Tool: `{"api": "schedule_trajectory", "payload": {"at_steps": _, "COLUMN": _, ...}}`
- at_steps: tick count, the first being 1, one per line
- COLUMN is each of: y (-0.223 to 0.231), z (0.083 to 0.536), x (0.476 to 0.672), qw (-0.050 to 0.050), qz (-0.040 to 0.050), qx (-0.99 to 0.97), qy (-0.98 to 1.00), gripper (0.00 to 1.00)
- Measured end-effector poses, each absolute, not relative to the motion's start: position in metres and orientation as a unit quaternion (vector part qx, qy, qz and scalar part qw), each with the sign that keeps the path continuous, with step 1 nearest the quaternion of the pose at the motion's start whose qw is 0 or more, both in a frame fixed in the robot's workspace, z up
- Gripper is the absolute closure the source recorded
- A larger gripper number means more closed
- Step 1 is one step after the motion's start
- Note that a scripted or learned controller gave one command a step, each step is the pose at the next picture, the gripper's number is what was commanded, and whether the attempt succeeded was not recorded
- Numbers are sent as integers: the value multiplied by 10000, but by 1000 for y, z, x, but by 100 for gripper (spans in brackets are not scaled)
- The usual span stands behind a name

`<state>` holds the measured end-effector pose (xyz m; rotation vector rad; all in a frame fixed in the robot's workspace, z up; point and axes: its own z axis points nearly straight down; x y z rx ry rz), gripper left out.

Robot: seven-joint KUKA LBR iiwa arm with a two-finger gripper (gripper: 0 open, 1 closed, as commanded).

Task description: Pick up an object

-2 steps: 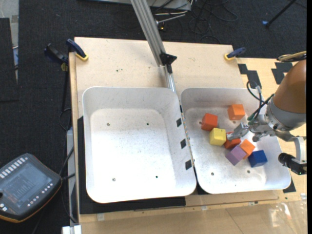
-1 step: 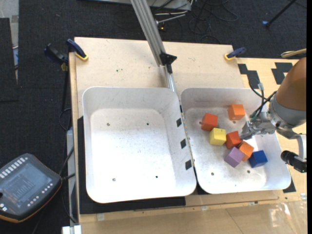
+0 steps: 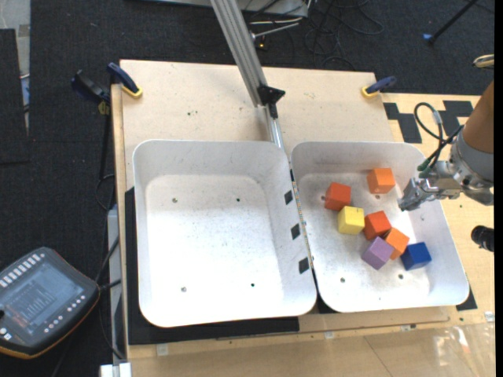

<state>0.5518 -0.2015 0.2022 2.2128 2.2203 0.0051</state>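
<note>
Several small cubes lie in the right bin (image 3: 346,293): an orange cube (image 3: 381,180) at the back, a red-orange cube (image 3: 338,195), a yellow cube (image 3: 350,220), a red cube (image 3: 377,223), another orange cube (image 3: 397,240), a purple cube (image 3: 377,252) and a blue cube (image 3: 416,255). My gripper (image 3: 410,203) hangs over the right side of this bin, just right of the cubes and near the back orange one. Nothing shows between its fingers.
The left bin (image 3: 157,171) sits beside the right one, a divider with black marks (image 3: 297,230) between them. A metal pole (image 3: 240,42) slants in from the top. A teach pendant (image 3: 39,301) lies at the lower left. Clamps (image 3: 126,81) hold the board's back corners.
</note>
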Motion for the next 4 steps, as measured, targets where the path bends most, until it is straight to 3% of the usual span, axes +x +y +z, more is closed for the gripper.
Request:
{"api": "schedule_trajectory", "payload": {"at_steps": 1, "y": -202, "z": 226, "x": 553, "qw": 25, "qz": 10, "qx": 7061, "qy": 7081, "gripper": 100}}
{"api": "schedule_trajectory", "payload": {"at_steps": 4, "y": -51, "z": 231, "x": 565, "qw": 1, "qz": 11, "qx": 7041, "qy": 7101, "gripper": 100}}
